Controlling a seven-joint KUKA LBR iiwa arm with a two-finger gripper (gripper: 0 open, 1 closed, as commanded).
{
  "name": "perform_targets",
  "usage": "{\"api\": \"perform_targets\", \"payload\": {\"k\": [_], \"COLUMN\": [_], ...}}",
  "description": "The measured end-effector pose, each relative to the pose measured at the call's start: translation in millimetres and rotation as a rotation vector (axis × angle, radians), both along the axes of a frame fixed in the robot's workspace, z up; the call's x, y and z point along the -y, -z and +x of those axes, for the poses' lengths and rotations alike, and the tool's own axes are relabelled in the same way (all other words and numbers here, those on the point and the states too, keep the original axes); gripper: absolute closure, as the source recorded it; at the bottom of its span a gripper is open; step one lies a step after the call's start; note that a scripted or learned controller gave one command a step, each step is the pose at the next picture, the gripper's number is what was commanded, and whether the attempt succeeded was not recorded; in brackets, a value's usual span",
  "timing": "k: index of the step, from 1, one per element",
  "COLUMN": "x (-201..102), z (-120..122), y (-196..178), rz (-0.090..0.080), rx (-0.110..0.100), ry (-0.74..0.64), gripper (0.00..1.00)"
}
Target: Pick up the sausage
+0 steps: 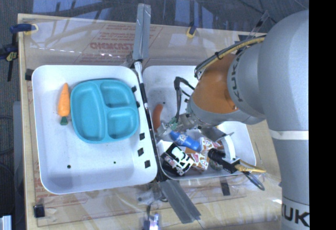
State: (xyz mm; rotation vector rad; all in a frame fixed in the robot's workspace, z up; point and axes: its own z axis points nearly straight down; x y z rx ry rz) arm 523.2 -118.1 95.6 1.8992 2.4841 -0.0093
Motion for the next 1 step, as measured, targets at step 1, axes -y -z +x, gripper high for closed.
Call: {"api": "perform_targets", "payload": {"k": [1], "x": [-2.3], "z": [63.5], "y": [0.8], "rz": [0.0], "rx": [-0.001], "ry": [0.04], "gripper": [0.0]}}
